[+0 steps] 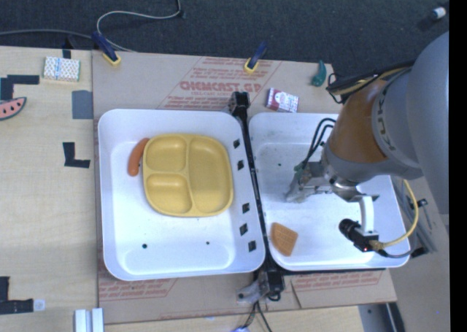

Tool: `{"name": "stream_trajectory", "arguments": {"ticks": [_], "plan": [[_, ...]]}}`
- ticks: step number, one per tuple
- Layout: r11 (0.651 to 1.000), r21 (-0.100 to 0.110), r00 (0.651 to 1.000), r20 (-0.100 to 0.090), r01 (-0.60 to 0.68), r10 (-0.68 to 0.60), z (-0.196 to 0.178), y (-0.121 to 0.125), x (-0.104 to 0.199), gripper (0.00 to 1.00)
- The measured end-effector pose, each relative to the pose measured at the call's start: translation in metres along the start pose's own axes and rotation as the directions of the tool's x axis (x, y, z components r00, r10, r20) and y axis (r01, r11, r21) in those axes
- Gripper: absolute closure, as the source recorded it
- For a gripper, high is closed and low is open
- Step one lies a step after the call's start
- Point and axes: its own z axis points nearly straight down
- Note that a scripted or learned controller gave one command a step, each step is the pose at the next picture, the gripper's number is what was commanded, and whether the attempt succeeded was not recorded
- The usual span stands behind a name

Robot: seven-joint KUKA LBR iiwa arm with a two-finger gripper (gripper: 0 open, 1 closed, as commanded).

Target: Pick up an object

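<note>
Fingers of the gripper (298, 186) point down and left onto bare floor of the right bin (281, 141); whether they are spread or closed cannot be told from this angle, and nothing is seen between them.

Left to right: the left bin (117, 250) holds an orange sausage-shaped toy (136, 157) lying against the left edge of a yellow divided plate (188, 174). A black divider (248, 177) separates the two bins. In the right bin, a tan waffle-like piece (284, 238) lies near the front-left corner, apart from the gripper. The grey arm (387, 133) enters from the right.

Step in hand, as judged: approach, with no object secured. The nearest candidate is the tan piece. The next move calls for shifting the gripper toward the front of the bin, centring over that piece, descending and closing on it.
</note>
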Motion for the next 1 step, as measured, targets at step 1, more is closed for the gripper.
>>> {"name": "stream_trajectory", "arguments": {"ticks": [1], "plan": [[1.000, 0.000, 1.000, 0.000, 0.000, 0.000, 0.0001, -0.0001, 0.0000, 0.00]]}}
